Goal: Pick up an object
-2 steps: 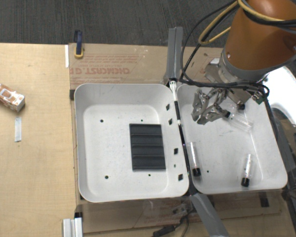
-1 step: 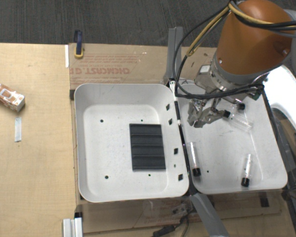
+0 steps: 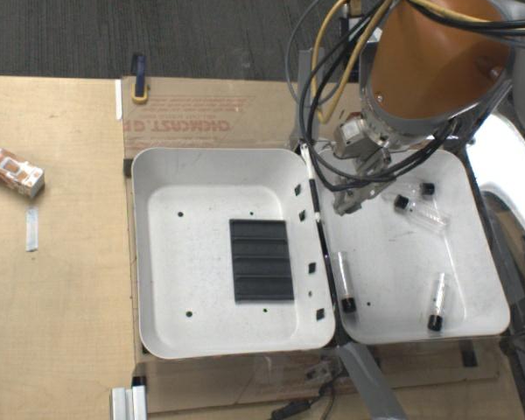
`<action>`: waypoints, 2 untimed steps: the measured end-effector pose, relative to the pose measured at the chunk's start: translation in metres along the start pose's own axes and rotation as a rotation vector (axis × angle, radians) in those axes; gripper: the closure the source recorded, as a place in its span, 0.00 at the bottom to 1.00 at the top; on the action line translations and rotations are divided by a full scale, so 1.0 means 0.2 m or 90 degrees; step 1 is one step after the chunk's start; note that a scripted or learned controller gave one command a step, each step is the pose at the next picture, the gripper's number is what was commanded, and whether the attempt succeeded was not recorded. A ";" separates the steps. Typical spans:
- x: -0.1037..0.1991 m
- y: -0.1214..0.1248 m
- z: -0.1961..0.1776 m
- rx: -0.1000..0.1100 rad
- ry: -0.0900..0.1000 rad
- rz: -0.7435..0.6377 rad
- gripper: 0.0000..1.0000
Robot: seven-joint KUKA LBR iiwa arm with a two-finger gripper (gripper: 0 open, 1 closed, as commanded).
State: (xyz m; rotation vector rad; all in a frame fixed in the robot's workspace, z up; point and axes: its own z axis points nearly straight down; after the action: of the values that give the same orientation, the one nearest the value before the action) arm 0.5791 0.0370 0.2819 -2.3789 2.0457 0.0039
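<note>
Camera view has the pincer (image 3: 348, 201) low at the right bin's (image 3: 481, 322) 10 o'clock corner; can't tell its state. Clear tubes (image 3: 437, 300) lie around 5 o'clock.

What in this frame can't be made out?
- Gripper: open or shut is unclear; the wrist and cables cover it from above.
- Clear vials under the arm: too transparent to count.
- Box on the bench: print too small.
- Right bin: far corner hidden by the arm.
</note>
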 end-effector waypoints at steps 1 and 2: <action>0.07 0.34 -0.11 0.001 0.001 0.409 1.00; 0.10 0.31 0.13 -0.001 0.001 0.164 1.00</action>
State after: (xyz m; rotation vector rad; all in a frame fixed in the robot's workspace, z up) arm 0.5215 0.0088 0.2557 -2.0985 2.3363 0.0048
